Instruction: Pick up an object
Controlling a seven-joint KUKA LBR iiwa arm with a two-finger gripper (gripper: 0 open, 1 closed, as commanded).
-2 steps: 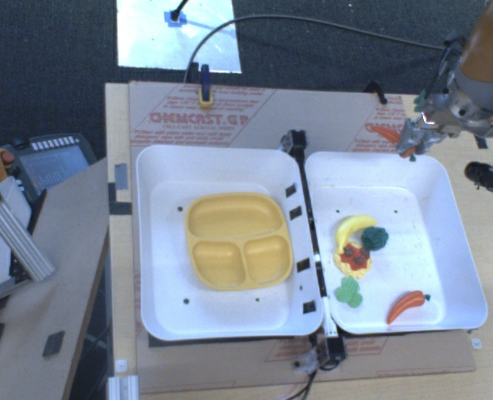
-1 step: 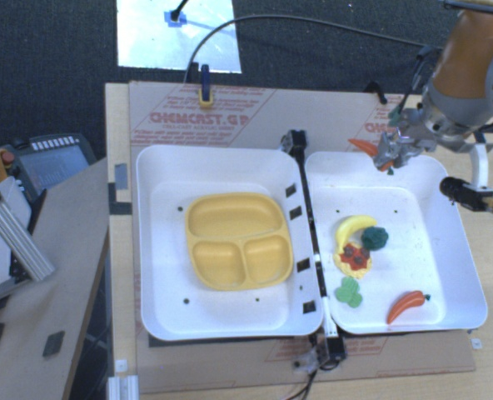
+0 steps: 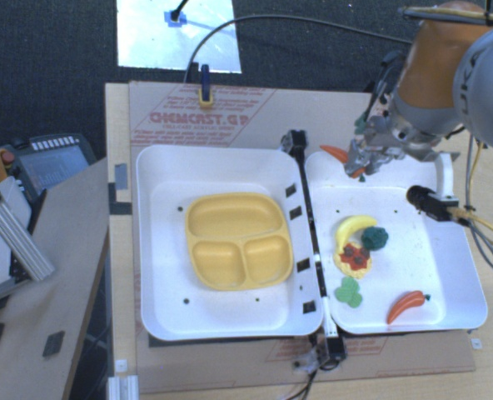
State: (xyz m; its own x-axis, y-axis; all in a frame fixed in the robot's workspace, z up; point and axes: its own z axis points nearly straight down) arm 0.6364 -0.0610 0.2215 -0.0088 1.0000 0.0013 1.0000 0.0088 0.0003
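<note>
My gripper [image 3: 360,170] hangs over the far left corner of the right bin [image 3: 459,302]. An orange carrot [image 3: 334,152] lies at that corner, and its right end reaches the gripper tip; whether it is held I cannot tell. Nearer the front, in the bin's middle, lie a yellow banana [image 3: 352,226], a dark green broccoli [image 3: 375,238] and a round yellow-and-red piece [image 3: 354,259], all close together. A light green piece [image 3: 348,292] and a red-orange pepper [image 3: 406,305] sit by the front wall.
The left bin [image 3: 159,223] holds a yellow tray [image 3: 234,240] with three compartments. A black divider [image 3: 306,223] runs between the bins. The grey and orange arm [image 3: 446,65] fills the space above the right bin's far side.
</note>
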